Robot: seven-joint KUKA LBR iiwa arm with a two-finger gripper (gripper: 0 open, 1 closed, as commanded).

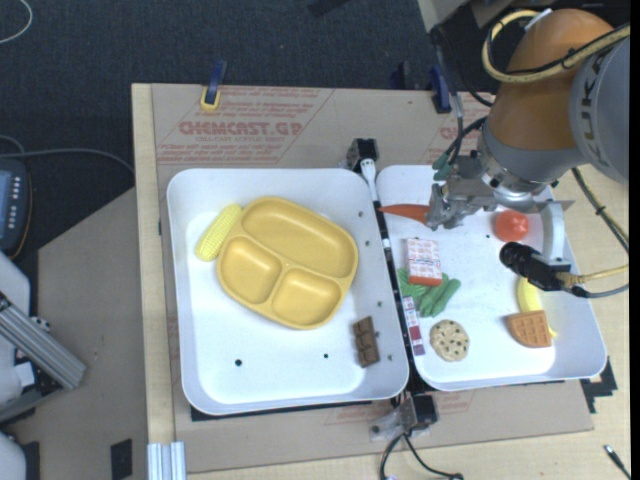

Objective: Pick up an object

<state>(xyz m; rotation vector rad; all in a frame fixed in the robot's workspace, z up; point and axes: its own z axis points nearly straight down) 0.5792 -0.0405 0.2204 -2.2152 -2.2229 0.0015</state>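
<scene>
A: Carrot looks the likeliest pick. It lies just beside the divider between the two bins, on the right bin's side near its far end, with the claw right next to it.

B: Is the claw clenched or released?

A: Cannot tell; the tips are lost against the wrist hardware and nothing shows between them.

B: How would the carrot handle?

A: Probably a toy, light and stiff, with a smooth tapered body that could slide out. A grip across its thicker middle seems safest, though the divider crowds one side.

B: Other options?

A: Further from the divider, the tomato is round and may roll. The cookie and waffle lie flat, which is hard to get under. The packet, just beside the divider, looks thin.
</scene>
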